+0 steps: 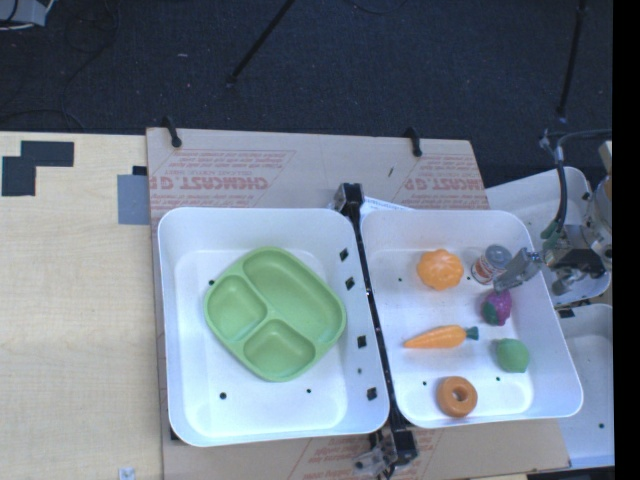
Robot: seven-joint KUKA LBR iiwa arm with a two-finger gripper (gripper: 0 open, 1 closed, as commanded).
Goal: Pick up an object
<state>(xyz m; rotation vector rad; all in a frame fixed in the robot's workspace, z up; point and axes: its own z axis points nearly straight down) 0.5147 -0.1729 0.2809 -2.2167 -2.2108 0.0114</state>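
Partly blurred, the tool point(512, 270) hides its state beside a small can point(492, 264).

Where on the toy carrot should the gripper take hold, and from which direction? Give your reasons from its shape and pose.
Probably across the middle of the carrot, coming straight down. It lies flat and lengthwise, green tip towards the arm's side, so the fingers can close across its narrow width. Bare bin floor lies on both long sides.
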